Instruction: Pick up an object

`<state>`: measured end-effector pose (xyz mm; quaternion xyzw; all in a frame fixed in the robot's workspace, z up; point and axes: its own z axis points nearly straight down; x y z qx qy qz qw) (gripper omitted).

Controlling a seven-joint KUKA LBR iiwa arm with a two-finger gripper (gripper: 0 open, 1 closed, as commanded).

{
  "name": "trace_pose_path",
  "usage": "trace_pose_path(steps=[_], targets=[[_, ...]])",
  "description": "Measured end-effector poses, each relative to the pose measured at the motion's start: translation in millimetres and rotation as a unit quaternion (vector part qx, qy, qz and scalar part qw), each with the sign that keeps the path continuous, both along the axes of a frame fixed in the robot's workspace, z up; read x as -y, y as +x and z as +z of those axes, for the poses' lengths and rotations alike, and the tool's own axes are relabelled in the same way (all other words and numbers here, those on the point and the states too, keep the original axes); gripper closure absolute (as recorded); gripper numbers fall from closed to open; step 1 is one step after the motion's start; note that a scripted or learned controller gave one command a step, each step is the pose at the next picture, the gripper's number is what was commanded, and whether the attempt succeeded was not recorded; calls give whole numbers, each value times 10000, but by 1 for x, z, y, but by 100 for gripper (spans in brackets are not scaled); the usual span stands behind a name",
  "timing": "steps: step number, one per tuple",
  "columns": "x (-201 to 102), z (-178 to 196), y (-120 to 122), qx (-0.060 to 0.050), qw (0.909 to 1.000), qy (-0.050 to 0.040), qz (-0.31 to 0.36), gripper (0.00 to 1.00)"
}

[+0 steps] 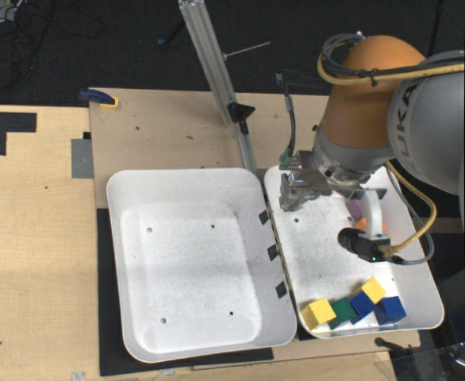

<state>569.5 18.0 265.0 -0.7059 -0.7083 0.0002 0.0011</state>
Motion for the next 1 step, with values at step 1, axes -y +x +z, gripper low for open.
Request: trace_pose_path(steps=[1], targets=[[-44,-6,32,0,10000,-2,-1,100]])
